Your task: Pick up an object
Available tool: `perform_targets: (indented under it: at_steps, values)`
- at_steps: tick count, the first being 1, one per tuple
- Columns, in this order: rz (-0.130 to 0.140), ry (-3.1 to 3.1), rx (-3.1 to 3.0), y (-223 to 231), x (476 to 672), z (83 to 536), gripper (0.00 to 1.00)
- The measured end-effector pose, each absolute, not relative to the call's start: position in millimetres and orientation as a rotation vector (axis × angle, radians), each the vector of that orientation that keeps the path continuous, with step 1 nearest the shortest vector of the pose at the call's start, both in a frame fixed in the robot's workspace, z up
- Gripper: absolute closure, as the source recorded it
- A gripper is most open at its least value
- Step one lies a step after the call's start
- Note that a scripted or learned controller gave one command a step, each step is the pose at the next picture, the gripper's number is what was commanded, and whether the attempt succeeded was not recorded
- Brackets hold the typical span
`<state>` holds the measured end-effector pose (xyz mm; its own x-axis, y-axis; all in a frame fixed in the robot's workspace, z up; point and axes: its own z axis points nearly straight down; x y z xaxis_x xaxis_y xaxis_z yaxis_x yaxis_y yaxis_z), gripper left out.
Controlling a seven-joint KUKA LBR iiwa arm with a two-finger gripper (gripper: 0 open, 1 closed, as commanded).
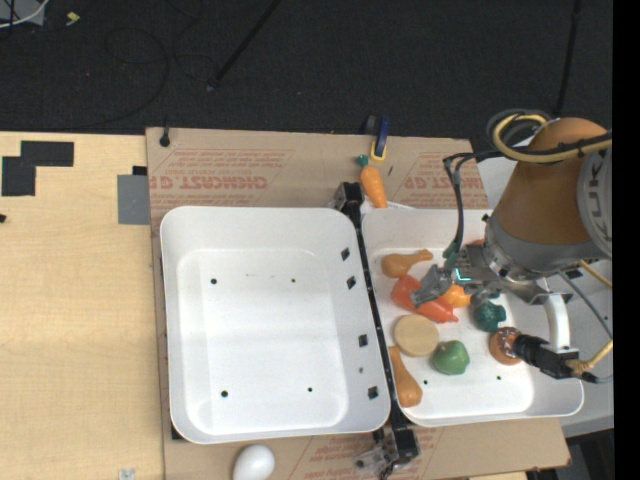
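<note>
**Red-orange toy under my pincer in the right bin**

The red-orange toy (418,297) lies in the middle of the right bin (560,400), and my pincer (440,284) is down right over its upper edge, so the piece sits just below and to the left of my fingertips. Its long axis seems to run at a slant from upper left to lower right. I cannot tell how far my pincer is open, nor whether it has hold of anything; the metal parts blur into the toy.

Close around it: a tan drumstick-shaped piece (403,263) just above, a round beige disc (415,335) touching or nearly touching its lower side, a green pepper (450,357) beside the disc, a dark teal piece (488,314) to the right, and a long orange piece (404,377) along the bin's left wall. I judge the disc and the teal piece the likeliest to be nudged. The left bin (190,268) stands beside, and a white ball (253,462) rests on the worktop (70,348) below it.
</note>
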<state>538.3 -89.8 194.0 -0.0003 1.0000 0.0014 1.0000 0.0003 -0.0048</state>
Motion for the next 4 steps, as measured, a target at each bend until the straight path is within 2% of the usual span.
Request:
perform_targets:
  at_steps: [1,2,3,4]
  values:
    - [0.006,-2.219,-2.221,-119.1,581.6,140.9,0.0]
    - [0.004,-2.218,-2.221,-117.0,619.1,110.6,0.0]
    - [0.007,-2.215,-2.217,-105.9,569.6,85.8,0.0]
    - [0.004,-2.219,-2.217,-82.3,560.0,87.1,0.0]
